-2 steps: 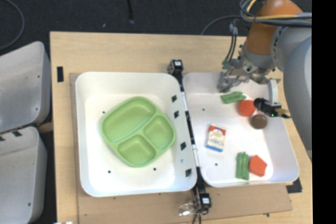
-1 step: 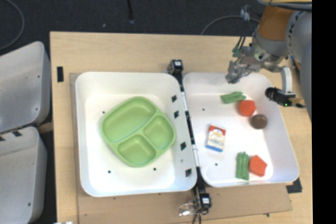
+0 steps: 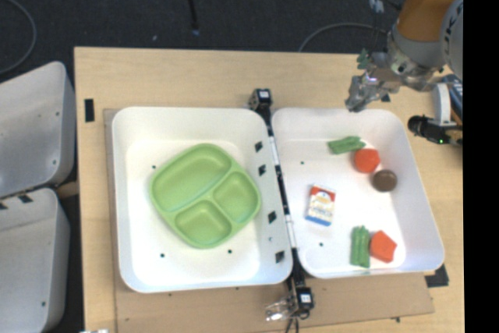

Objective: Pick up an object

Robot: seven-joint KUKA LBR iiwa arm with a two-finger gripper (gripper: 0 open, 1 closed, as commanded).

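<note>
arm [image 3: 425, 12] cut off at right edge, tool [image 3: 362, 93] fingers too blurred to read

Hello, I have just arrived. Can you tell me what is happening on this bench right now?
A grey and orange robot arm reaches in from the right, and its end effector hangs above the far edge of the right bin. That bin holds an orange ball, a brown ball, a small box, two green pieces and an orange block. The left bin holds a green divided plate. Nothing is picked up yet.
</note>
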